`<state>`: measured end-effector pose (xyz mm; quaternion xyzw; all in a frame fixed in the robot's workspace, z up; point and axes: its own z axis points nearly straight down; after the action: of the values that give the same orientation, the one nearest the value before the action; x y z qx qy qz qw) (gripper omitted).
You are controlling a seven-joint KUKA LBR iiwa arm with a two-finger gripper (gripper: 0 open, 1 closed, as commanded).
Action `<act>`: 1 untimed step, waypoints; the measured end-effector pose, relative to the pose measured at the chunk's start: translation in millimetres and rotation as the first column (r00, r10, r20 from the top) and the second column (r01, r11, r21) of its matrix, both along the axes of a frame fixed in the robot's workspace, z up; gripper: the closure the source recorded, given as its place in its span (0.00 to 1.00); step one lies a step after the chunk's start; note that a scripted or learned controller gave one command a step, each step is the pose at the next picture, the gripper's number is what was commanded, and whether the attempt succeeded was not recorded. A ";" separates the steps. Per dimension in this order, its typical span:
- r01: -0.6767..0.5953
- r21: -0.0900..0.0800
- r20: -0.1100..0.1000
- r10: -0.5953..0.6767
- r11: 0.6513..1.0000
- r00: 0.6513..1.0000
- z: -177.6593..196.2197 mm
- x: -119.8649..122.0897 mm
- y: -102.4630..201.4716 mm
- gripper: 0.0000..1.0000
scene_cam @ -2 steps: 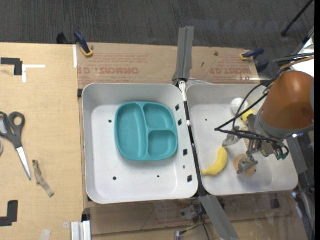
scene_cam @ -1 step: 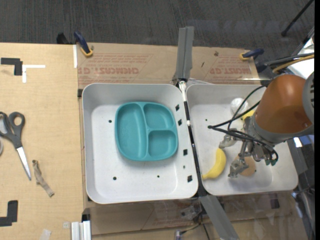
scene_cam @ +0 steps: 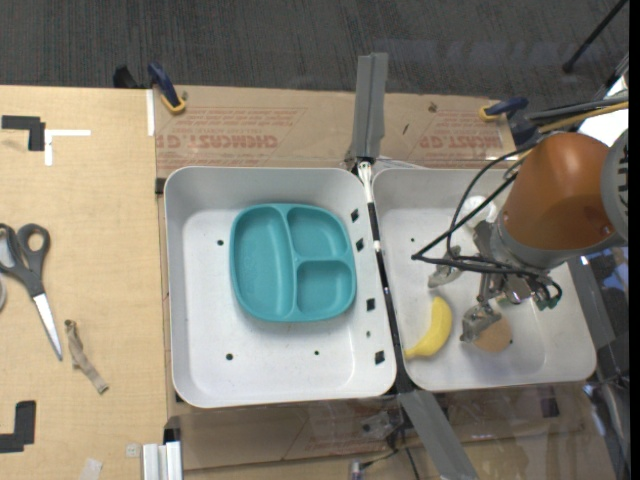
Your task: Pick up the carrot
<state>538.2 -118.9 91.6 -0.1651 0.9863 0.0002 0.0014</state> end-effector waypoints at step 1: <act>0.121 0.001 -0.003 -0.121 0.993 0.993 -0.2 -21.7 20.4 0.00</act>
<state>516.5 -98.5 91.3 -0.1050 0.9945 0.0008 0.0001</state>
